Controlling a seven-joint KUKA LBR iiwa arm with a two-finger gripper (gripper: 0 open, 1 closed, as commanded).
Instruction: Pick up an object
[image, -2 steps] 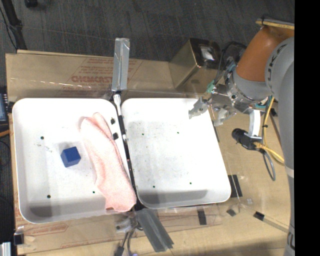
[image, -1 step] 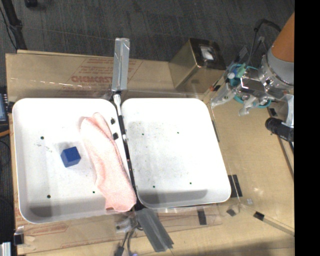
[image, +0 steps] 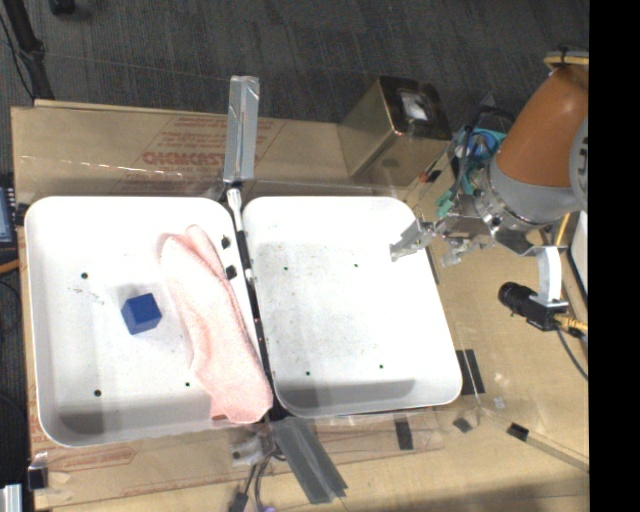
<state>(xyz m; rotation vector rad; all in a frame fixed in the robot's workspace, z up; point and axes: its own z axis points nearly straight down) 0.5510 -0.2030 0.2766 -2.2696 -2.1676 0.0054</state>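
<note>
Presently: gripper (image: 418, 241), right of centre at the right bin's (image: 340, 385) upper right rim; finger state not discernible. Blue cube (image: 141, 312), left bin (image: 60, 300), centre-left, well apart, left and lower. Pink cloth (image: 215, 320) lies between, long axis running down-frame.

Blue cube (image: 141, 312): small, solid blue block, resting flat on the floor of the left bin (image: 60, 250), left of centre, turned slightly askew to the bin walls.
Pink cloth (image: 214, 322): pale pink towel, crumpled into a long strip, running from the middle of the left bin down to its near right corner, draped against the right wall.
Cube and cloth: just beside each other; contact unclear.
</note>
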